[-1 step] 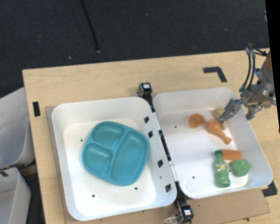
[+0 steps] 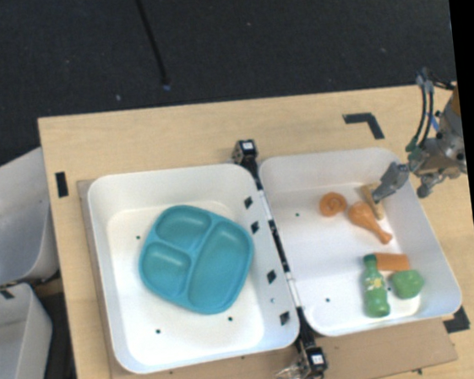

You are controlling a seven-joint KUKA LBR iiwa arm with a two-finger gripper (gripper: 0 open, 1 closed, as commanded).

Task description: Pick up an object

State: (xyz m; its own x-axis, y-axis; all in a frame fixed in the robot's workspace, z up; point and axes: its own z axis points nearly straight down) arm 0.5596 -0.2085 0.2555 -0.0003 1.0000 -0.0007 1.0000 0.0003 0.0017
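Several small items lie in the right bin (image 2: 335, 305). A round orange piece (image 2: 333, 205) sits beside a tan drumstick-shaped toy (image 2: 369, 217). Closer to the front are an orange block (image 2: 391, 262), a green bottle (image 2: 373, 285) and a green lump (image 2: 408, 284). My gripper (image 2: 406, 184) hangs over the bin's far right edge, just right of the drumstick. It is open, and one finger (image 2: 387, 182) reaches toward the toy's upper end. Nothing sits between the fingers.
A blue divided plate (image 2: 196, 258) lies in the left bin (image 2: 106, 267). A ridge with black clips (image 2: 268, 240) separates the two bins. A white container (image 2: 3, 228) stands off the bench at the left.
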